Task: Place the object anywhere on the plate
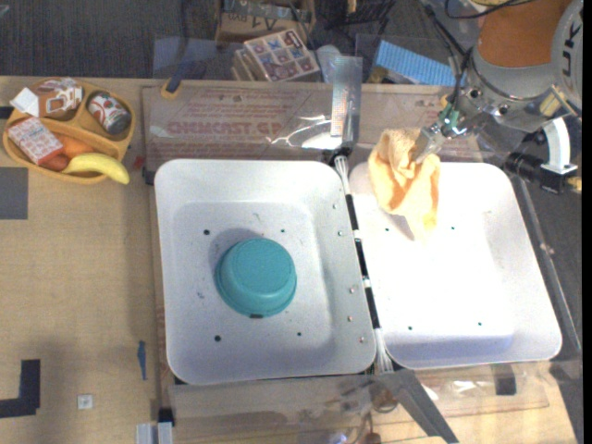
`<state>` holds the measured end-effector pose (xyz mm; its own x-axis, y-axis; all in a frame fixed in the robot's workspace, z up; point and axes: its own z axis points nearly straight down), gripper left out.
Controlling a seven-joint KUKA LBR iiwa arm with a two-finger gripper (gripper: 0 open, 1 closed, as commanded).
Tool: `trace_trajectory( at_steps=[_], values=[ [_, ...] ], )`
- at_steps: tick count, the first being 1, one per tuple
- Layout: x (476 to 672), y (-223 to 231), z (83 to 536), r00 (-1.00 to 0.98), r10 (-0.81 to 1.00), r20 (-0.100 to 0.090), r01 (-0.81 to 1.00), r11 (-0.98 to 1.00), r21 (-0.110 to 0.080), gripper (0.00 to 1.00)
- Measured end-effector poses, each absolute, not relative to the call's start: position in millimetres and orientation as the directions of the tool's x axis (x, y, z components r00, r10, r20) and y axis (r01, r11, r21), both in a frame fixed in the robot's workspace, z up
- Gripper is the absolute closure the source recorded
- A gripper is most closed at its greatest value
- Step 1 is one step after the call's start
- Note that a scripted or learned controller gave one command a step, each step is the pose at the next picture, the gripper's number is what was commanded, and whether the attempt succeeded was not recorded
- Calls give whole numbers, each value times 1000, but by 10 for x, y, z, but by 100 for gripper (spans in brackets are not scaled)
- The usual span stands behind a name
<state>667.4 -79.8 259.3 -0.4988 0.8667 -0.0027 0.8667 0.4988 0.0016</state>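
A teal round plate [257, 276] lies upside down near the middle of the left bin [185, 197]. A yellow-orange cloth [407, 188] hangs above the back left part of the right bin [462, 313]. My gripper [427, 148] comes in from the upper right and is shut on the cloth's top, with the fabric bunched between the fingers and drooping below. The cloth is well to the right of the plate, across the divider between the bins.
A yellow tray [55, 151] with a banana and toy food sits at the far left on the bench. A clear plastic sheet [250, 123] lies behind the left bin. Boxes and cables clutter the floor behind.
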Motion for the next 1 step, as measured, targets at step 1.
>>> trace_trajectory(
  at_steps=[1],
  values=[
    [6684, -772, 2254, -502, 865, -1, 865, 502, 0, 100]
  ],
)
